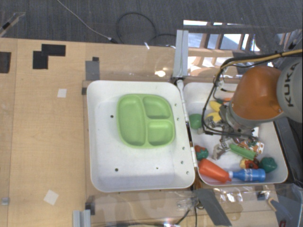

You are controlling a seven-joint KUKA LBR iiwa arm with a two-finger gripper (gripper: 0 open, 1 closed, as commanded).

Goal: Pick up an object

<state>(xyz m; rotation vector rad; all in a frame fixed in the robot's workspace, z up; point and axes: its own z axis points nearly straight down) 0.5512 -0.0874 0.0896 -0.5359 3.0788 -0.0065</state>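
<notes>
The right bin (196, 97) holds several toys. An orange carrot (213, 170) lies along its front edge, and a blue bottle (250, 175) lies just to the carrot's right. A green stick-shaped piece (244, 150) sits mid-bin, a dark green lump (268, 163) at the front right, a green ball (194, 121) by the left wall, and a yellow piece (215, 106) towards the back. My gripper (222, 148) hangs low in this bin under the orange wrist band (255, 96), just left of the green stick and above the carrot. The wrist hides the toys beneath it.
The left bin (109, 174) carries a light green divided plate (144, 120). A small red and green piece (202, 152) lies near the wall between the bins. Cables (208, 112) loop down from the wrist on its left side. Wooden bench top stretches away on the left.
</notes>
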